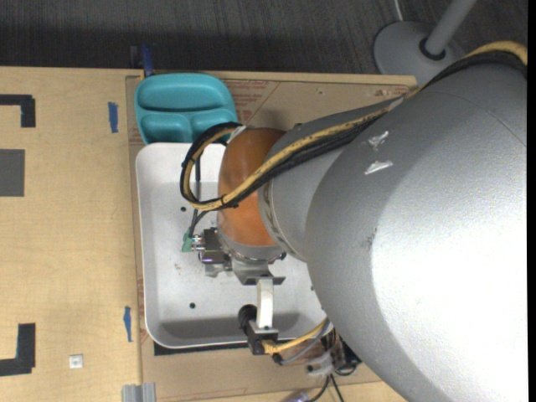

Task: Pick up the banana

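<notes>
While the arm (419,224) overhangs the scene: its grey bulk covers the right side.
Wrist (239,262): low over the white bin (163,224), below the orange band (247,191).
Gripper opening: hidden under the wrist, not readable.
Banana: place cannot be told.
Cable (194,170): loops left of the band.
Teal tray (180,107): at the bin's far end.

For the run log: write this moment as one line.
arm: low over white bin | gripper: hidden beneath wrist | banana: unseen | teal tray: beyond bin
</notes>
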